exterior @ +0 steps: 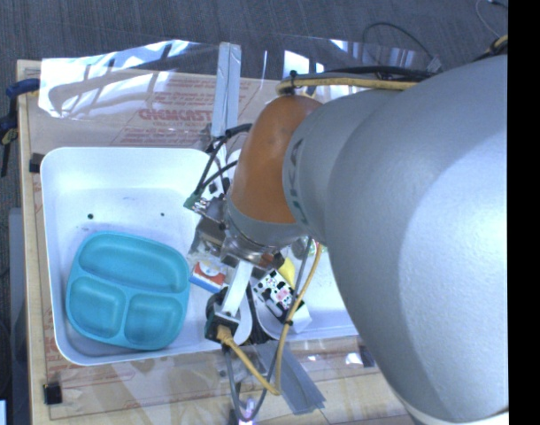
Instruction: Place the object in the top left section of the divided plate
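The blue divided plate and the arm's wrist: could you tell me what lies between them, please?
In the camera view, a small red-and-white object lies on the bin floor between the blue divided plate and the wrist; what it is, I cannot tell.

Mostly teal, white and orange here

The divided plate (127, 295) is a solid teal-blue, sitting in a plain white bin (102, 180). The arm (412, 237) is light grey with an orange band (263, 171), plus a yellow cable (358, 81). The table (128, 104) is tan with faded red lettering.
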### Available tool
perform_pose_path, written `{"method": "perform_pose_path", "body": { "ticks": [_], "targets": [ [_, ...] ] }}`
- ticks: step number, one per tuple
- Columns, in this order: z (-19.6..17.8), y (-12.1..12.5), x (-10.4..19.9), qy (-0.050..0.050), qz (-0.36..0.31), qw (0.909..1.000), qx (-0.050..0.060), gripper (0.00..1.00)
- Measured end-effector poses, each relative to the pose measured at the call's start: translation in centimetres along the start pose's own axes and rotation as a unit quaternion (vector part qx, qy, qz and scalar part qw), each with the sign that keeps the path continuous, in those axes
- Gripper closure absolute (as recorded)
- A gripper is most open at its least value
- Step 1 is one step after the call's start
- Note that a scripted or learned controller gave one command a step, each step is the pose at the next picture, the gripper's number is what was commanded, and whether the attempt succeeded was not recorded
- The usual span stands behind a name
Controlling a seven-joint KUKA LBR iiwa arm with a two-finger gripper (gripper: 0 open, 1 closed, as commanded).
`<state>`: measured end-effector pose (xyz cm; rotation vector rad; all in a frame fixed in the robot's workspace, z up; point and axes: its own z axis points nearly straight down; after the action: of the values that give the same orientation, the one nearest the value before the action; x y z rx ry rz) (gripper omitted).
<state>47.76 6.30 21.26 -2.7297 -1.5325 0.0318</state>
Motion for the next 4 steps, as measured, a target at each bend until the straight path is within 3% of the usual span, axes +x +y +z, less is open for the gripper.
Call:
{"method": "perform_pose_path", "body": {
  "ticks": [4],
  "targets": [
    [-3.0, -0.2, 0.4, -0.007, -0.023, 0.9997, 0.008, 1.00]
  ]
}}
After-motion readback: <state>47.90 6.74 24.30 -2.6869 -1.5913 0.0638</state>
